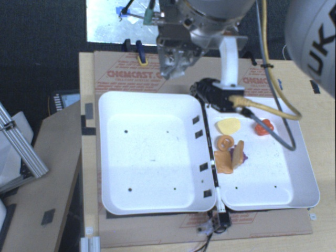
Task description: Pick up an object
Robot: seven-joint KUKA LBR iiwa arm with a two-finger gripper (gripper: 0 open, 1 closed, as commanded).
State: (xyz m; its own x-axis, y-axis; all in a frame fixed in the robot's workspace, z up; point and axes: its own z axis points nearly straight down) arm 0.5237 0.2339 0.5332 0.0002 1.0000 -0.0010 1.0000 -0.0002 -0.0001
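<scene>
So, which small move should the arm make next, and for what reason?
Probably it should travel toward the right white bin and lower there. The gripper hangs high above the bench's far edge, behind the left white bin, while the pale yellow flat piece, the orange ring and the small red piece all lie in the right bin.

cardboard sheet (131, 73): "CHEMCAST" in red (partly hidden on the right) | arm housing (315, 41): "UK"
</scene>
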